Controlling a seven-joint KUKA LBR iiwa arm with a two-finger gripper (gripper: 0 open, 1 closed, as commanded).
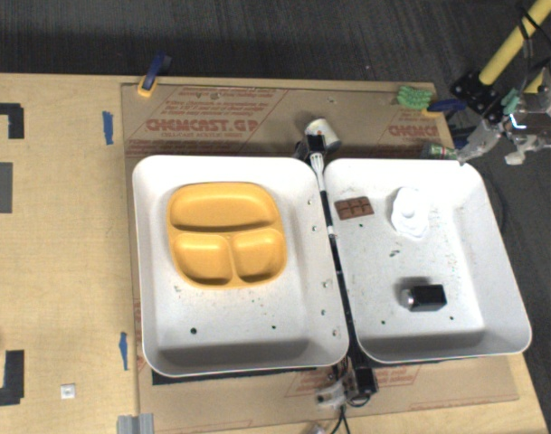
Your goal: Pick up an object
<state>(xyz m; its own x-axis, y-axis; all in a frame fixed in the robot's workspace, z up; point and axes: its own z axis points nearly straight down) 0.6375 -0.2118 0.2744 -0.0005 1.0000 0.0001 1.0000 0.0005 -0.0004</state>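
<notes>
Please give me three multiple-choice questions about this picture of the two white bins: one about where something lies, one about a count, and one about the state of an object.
1. Where does the yellow divided tray lie?
A. in the left bin
B. in the right bin
C. on the bench outside the bins

2. How many things lie in the right bin?
A. one
B. three
C. five

3. How does the yellow divided tray sit?
A. standing on its edge
B. flat, hollows facing up
C. leaning on the bin wall

Answers:
1 A, it rests on the floor of the left bin.
2 B, a brown piece, a white object and a black object.
3 B, its three hollows are open to the camera.
</notes>
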